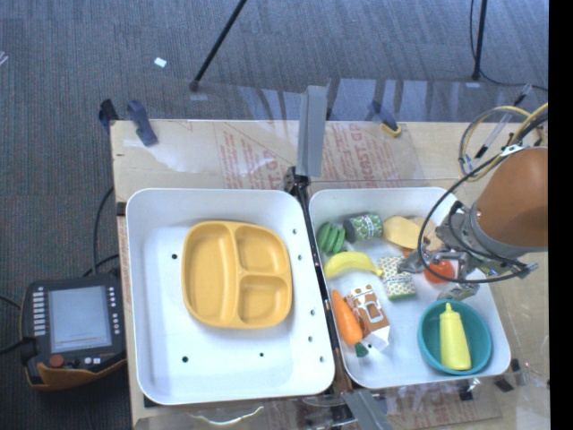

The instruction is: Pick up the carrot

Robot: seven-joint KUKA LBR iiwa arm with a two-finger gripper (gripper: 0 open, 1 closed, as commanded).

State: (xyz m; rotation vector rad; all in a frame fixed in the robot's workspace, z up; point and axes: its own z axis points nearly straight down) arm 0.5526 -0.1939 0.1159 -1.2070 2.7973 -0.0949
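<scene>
The carrot [346, 319] is orange with a green tip and lies along the left wall of the right bin [407, 379], beside a small white and brown carton [370, 310]. My gripper [440, 270] hangs low over the right side of that bin, above a small red object [438, 272]. It is well to the right of the carrot and apart from it. The orange band [517, 200] of the arm rises behind it.
Around the carrot lie a banana [351, 262], green vegetables [330, 237], a green can [364, 227], a yellow piece [404, 232] and a small patterned box [397, 285]. A teal bowl [479, 343] holds a yellow bottle [454, 337]. The left bin [157, 240] holds a yellow divided plate [237, 274].
</scene>
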